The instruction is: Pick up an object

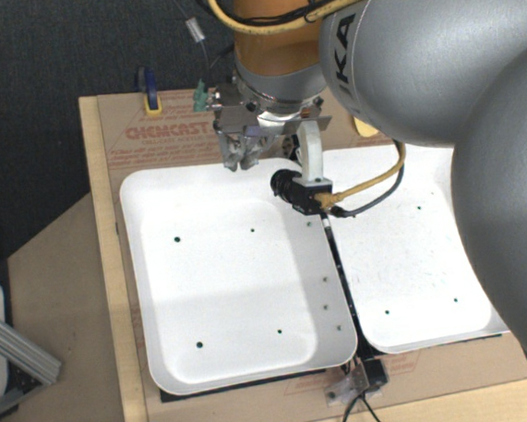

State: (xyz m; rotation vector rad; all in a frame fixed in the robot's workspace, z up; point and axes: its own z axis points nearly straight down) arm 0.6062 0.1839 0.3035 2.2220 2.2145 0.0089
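Note:
My gripper [242, 152] hangs over the far edge of the left white bin [160, 290], close to the rim. Its metal tip is small and partly hidden under the wrist, and I see nothing held there. A small yellow object [364, 129] peeks out from behind the arm at the far edge of the right white bin [418, 274]; most of it is hidden. The floor of the left bin shows just a few dark dots.
The grey arm with its orange band [281, 9] covers the upper right of the view. A black fitting with a tan cable [301, 192] hangs over the divide between the bins. A blue and yellow clamp [150, 91] sits on the bench's far edge.

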